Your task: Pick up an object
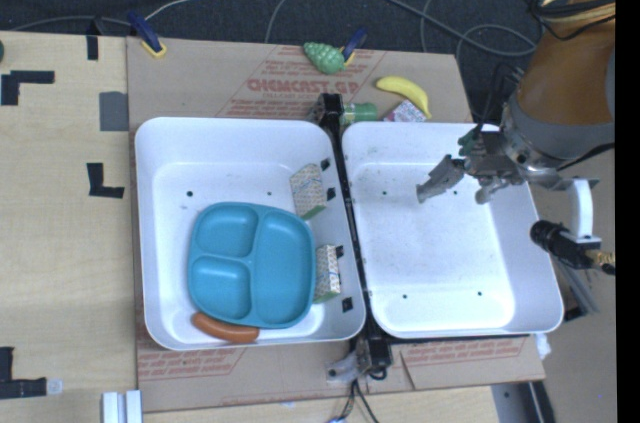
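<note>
1. Nearest the camera, an orange sausage-shaped toy (225,328) is seen lying along the front wall of the left bin (160,211), long axis running left-right, touching the front edge of the blue divided plate (250,263).
2. Just right of the plate, a small patterned packet (328,272) is tucked against the divider side of that bin, and a second packet (308,186) is lying a bit further back, near the same side.
3. The gripper (462,179) is hung over the back part of the right bin (450,251), with nothing under it but bare white floor. The fingers are spread apart, and nothing is held between them.
4. So the key relation: everything grabbable inside the bins is lying to the gripper's left in the camera view, across the divider. The back packet is probably the closest candidate; the sausage is furthest, down at the front-left.
5. Furthest back, on the desk behind the bins, a yellow banana (405,93) and a green toy (325,57) can be made out. The banana is near the gripper too, just outside the bin.
</note>
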Available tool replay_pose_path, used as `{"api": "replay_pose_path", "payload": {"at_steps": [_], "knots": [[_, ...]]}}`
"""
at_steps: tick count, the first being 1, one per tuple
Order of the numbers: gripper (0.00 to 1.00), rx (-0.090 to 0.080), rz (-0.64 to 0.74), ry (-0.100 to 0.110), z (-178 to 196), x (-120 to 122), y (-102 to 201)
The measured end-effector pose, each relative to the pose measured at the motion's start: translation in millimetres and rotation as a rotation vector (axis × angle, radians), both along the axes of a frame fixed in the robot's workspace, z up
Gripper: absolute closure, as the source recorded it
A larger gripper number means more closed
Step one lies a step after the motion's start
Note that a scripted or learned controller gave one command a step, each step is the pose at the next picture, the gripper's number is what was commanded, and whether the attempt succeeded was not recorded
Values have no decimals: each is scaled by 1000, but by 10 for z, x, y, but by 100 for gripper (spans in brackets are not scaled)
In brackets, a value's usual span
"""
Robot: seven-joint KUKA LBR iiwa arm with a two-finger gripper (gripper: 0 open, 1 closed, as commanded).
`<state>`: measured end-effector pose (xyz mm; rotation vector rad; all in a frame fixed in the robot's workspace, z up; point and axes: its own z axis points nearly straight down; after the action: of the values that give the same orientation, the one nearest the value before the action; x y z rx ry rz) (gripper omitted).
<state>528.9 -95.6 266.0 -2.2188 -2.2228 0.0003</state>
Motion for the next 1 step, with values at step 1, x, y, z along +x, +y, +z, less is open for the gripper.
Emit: {"api": "replay_pose_path", "payload": {"at_steps": [1], "knots": [[0, 0, -3, 4, -1303, 301, -878]]}}
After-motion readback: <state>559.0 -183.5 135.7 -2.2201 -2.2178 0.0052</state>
